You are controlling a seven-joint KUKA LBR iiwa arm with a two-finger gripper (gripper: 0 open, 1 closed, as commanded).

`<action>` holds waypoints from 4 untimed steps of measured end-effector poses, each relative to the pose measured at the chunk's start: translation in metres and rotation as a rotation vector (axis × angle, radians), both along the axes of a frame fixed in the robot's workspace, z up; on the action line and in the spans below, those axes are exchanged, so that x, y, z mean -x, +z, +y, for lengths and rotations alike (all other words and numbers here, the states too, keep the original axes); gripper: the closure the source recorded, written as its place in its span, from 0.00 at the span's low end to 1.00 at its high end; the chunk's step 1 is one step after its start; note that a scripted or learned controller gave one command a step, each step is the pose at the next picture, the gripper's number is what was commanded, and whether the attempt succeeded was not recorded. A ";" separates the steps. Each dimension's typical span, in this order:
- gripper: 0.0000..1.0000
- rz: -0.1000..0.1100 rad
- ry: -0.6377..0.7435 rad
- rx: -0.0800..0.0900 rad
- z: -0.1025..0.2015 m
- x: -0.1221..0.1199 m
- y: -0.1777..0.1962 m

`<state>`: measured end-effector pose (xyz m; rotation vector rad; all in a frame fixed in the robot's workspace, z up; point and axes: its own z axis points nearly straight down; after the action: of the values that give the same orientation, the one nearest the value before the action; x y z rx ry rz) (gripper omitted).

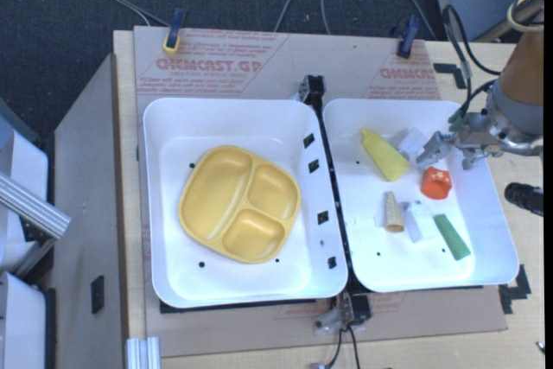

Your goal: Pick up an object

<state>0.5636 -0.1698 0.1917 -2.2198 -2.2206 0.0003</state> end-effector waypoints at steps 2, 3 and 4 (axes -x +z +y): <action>1.00 -0.023 0.000 0.011 -0.053 -0.042 0.201; 1.00 -0.021 0.003 0.010 -0.054 -0.050 0.355; 1.00 -0.009 0.003 0.006 -0.053 -0.050 0.357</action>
<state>0.6134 -0.2231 0.5484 -2.2245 -2.2308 -0.0020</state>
